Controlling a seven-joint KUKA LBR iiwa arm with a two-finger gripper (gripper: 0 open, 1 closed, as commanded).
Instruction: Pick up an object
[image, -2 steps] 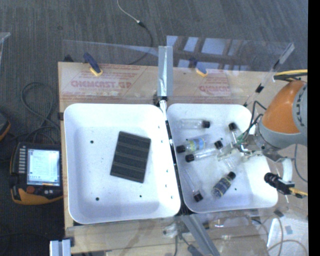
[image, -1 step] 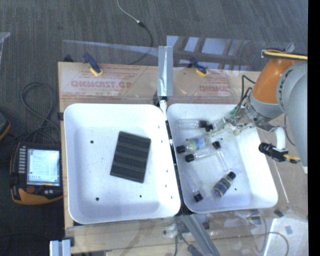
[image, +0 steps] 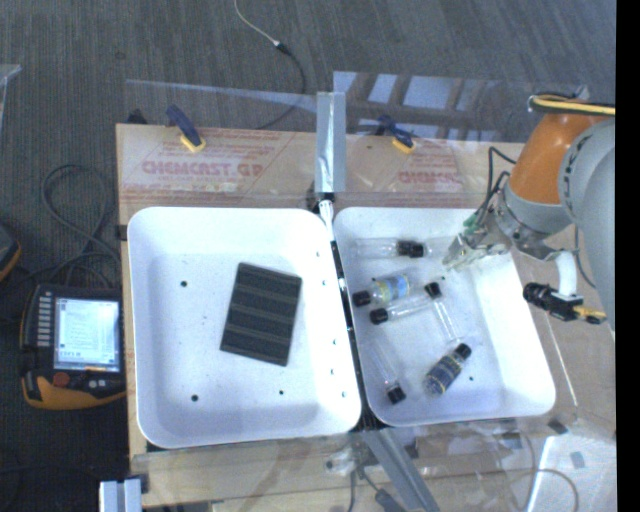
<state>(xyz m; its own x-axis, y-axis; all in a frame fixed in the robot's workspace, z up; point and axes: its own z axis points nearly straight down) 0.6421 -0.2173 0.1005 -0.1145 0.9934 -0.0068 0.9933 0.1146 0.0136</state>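
From the camera above, you see the grey arm with its orange band reaching in from the right, and its two-finger gripper (image: 466, 245) sits over the top right part of the right white bin (image: 520, 375). You cannot tell how wide it is. Small clear bottles with black caps (image: 392, 290) lie scattered there — none held. A flat black ribbed block (image: 261, 313) lies in the left white bin (image: 160, 400).
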